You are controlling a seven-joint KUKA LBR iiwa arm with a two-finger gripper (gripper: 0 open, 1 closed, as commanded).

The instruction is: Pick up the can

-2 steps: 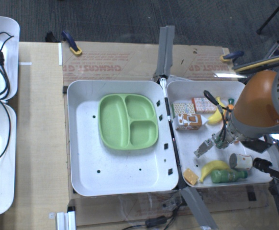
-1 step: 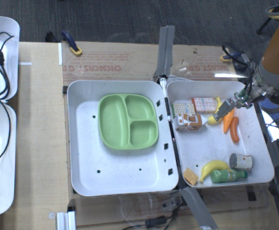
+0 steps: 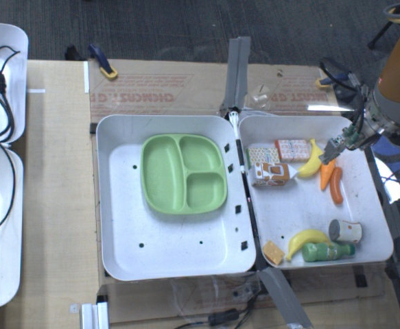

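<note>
The can [image 3: 346, 231], grey with a pale label, lies on its side near the front right corner of the right bin [image 3: 378, 201]. It sits just above a green bottle [image 3: 328, 251] and to the right of a banana [image 3: 305, 240]. My gripper [image 3: 336, 146] hangs over the back right of that bin, above the tops of two carrots [image 3: 331, 179]. It is well behind the can and holds nothing that I can see.
The right bin also holds a second banana [image 3: 312, 160], small printed boxes [image 3: 275, 163] and a bread piece [image 3: 273, 253]. A green divided plate [image 3: 184, 173] lies in the left bin [image 3: 117, 245]. A metal divider [image 3: 237, 74] stands behind the bins.
</note>
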